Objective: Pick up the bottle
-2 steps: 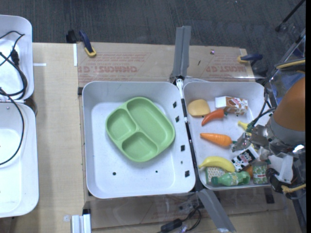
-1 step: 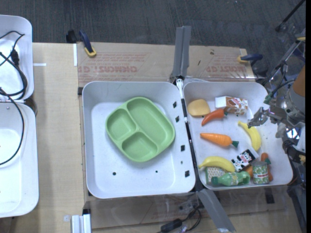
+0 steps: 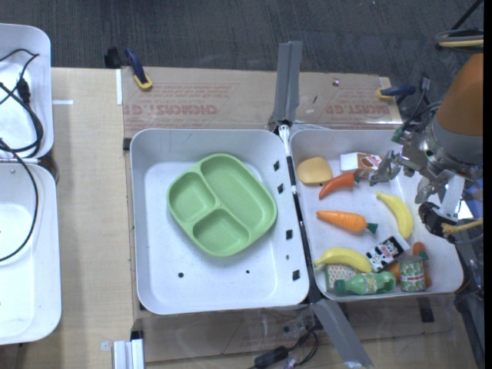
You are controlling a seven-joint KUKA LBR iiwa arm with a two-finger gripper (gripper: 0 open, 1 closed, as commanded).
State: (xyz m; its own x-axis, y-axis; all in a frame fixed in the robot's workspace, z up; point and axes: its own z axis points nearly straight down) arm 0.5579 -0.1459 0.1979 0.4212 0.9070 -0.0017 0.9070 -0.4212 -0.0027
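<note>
With tool [image 3: 430, 194] state impossible to tell, best to descend over green bottle [image 3: 364, 284] lying down-left of it, clear of adjacent banana [image 3: 344, 258] and can [image 3: 413, 274].

Just left of the gripper [image 3: 388, 167], the bananas [image 3: 397, 214] and carrots [image 3: 346, 221] look like glossy moulded plastic, as does the green bottle [image 3: 364, 284] below it, while the far green plate [image 3: 222, 204] seems matt, possibly plastic.
</note>
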